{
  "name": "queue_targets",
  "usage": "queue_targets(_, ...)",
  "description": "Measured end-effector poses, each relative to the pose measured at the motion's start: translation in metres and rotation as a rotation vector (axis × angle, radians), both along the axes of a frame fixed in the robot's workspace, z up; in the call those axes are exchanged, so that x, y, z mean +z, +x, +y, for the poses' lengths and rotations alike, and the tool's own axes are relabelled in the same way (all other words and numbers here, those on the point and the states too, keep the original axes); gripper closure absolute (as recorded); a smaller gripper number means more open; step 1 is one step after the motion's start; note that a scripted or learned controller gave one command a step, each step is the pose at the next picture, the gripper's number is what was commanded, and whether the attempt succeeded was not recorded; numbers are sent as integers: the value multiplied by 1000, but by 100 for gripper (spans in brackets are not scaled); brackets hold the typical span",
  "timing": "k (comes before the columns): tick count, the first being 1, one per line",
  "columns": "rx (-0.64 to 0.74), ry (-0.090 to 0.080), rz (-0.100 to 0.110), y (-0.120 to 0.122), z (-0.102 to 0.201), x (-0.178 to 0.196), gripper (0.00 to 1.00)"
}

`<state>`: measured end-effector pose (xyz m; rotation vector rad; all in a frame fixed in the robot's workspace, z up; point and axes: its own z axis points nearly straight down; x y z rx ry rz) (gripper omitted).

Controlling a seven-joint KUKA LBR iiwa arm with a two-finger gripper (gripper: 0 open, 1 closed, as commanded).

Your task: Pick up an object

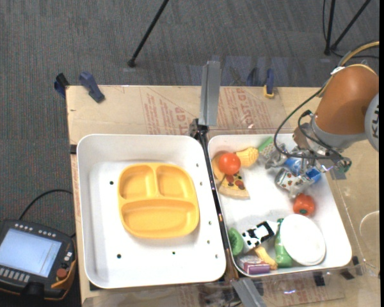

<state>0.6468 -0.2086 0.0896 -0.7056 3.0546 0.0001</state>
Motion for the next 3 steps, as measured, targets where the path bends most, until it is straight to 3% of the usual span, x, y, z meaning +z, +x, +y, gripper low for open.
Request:
queue_targets(1, 75, 7, 2, -64, 3, -1, 0)
queue_targets(2, -26, -2, -1, -88, 22, 1, 0)
queue_targets(3, 245, -4, -5, -115, 11, 1, 0)
